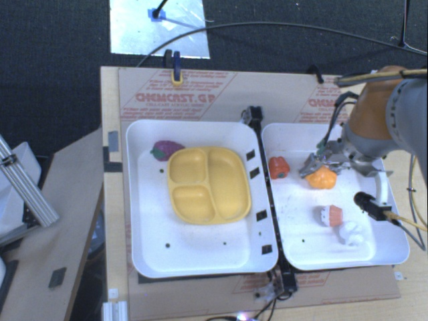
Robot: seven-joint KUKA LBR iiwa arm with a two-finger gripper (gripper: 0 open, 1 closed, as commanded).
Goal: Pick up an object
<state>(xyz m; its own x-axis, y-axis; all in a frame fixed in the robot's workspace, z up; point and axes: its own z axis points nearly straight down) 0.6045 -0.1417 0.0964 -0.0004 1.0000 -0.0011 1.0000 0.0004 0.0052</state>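
Scanning left bin [155, 246]: yellow divided plate [207, 184], purple item [166, 150] touching its upper-left corner. Moving to right bin [301, 243]: red piece [279, 167] near left wall, orange object [323, 180] just beside it, directly under gripper [319, 164]; claw state impossible to tell. Red-and-white piece [331, 215] and white lump [350, 233] toward the front, apart.

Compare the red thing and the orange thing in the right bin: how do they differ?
The red thing is a deeper red-orange; the orange thing is paler, yellowish orange. The red thing lies alone by the bin's left wall; the orange thing lies right at the gripper. Both are small, rounded and rest in the right bin.
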